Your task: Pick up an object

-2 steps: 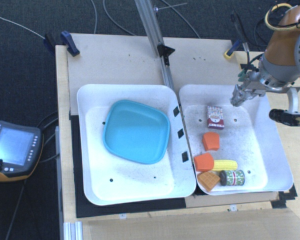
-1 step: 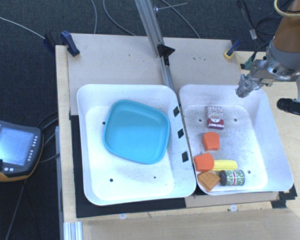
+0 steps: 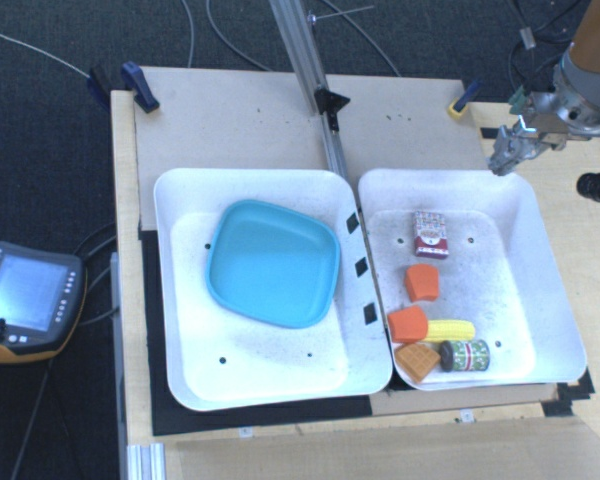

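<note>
My gripper (image 3: 504,160) hangs above the far right rim of the right bin (image 3: 540,268), with nothing seen between its fingers. Inside that bin lie a small red and white box (image 3: 431,234), an orange block (image 3: 422,282), a second orange block (image 3: 408,323), a yellow corn cob (image 3: 449,330), a tan waffle-like piece (image 3: 417,360) and a small dark can (image 3: 465,355). The box is the nearest of these to the gripper, down and to its left.
The left bin (image 3: 180,368) holds a blue square plate (image 3: 273,262). A metal rail (image 3: 300,38) runs from the top down to the gap between the bins. Blue and yellow clamps (image 3: 140,84) sit at the board's far corners. A handheld pendant (image 3: 25,298) lies on the floor at left.
</note>
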{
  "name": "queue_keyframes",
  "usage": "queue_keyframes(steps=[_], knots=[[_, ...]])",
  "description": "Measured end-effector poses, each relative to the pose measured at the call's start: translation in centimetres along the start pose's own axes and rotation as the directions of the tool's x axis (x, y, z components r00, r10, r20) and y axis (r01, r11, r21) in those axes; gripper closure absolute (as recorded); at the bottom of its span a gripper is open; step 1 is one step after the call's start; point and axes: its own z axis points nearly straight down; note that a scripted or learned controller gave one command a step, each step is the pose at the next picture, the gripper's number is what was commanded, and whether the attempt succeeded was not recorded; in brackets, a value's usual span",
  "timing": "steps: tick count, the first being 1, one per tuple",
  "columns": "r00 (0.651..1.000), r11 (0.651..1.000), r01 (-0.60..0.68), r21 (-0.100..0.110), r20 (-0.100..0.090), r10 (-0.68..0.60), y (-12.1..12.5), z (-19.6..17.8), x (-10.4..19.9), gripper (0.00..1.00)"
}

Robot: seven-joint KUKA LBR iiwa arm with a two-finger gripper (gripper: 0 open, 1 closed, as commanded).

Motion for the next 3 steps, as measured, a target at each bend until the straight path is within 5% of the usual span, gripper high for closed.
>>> queue_keyframes(steps=[3], knots=[[1.0,1.0,0.004,0.005,-0.002,-0.004,-6.7,-0.1,15.8,1.0]])
